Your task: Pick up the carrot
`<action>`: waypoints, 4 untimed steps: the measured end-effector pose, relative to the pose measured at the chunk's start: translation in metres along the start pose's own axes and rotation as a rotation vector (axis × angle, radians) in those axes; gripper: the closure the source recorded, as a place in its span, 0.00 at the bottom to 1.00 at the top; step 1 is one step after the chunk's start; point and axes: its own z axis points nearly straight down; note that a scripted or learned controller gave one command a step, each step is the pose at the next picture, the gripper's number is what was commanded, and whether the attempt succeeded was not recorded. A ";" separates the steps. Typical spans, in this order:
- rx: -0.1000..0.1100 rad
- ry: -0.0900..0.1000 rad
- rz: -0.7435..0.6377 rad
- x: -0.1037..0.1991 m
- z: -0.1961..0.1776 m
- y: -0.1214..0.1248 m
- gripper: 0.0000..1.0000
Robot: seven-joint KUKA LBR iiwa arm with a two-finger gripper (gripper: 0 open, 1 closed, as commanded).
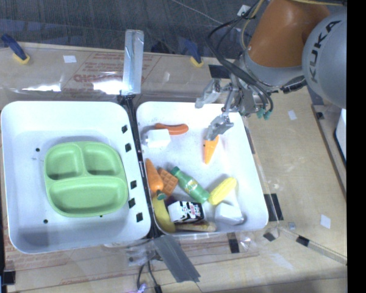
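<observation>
Camera view shows the jaws (220, 126) over the upper part of the right bin (256, 182), closed on the thick top end of the carrot (210, 149), which hangs point down and seems already lifted a little above the bin floor. So I judge the grasp is made and the lift is begun; raising it clear is left. Around it lie a sausage (171, 127), a corn cob (222, 190) and a green bottle (191, 185). The left bin (12, 163) holds a green plate (84, 179).
</observation>
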 end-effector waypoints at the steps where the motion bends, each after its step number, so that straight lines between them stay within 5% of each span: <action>1: -0.004 0.010 -0.102 -0.001 0.125 -0.063 0.00; 2: -0.003 0.004 -0.070 0.013 0.173 -0.052 0.00; 3: -0.001 -0.002 -0.076 0.010 0.160 -0.051 1.00; 4: -0.002 -0.004 0.000 -0.033 0.128 0.004 1.00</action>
